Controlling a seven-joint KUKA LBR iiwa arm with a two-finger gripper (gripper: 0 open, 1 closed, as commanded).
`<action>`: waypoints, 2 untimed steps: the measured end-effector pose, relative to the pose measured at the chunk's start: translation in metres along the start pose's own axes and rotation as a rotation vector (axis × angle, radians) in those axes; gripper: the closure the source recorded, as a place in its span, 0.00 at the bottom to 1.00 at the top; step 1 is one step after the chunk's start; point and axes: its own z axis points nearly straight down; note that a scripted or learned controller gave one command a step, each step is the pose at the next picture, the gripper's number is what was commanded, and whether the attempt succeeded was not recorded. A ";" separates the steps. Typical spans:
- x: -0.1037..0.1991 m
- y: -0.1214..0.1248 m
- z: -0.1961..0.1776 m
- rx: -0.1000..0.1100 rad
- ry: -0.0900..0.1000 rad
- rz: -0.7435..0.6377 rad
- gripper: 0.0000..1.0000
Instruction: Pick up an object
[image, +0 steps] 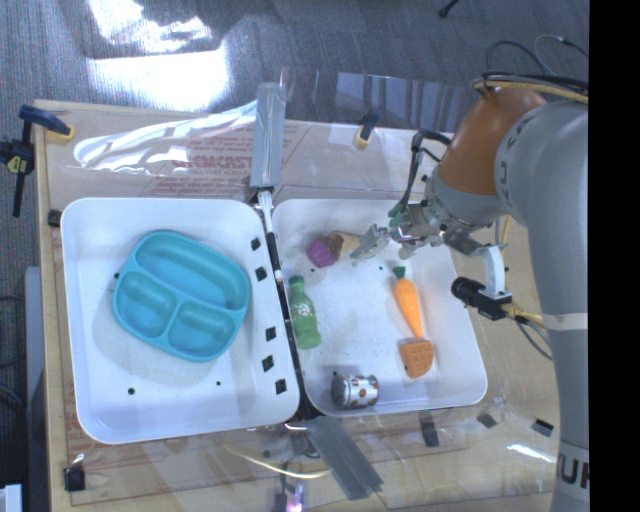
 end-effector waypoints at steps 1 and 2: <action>0.004 -0.034 0.073 0.002 0.002 -0.109 0.00; 0.000 -0.005 -0.023 -0.001 0.000 -0.142 0.00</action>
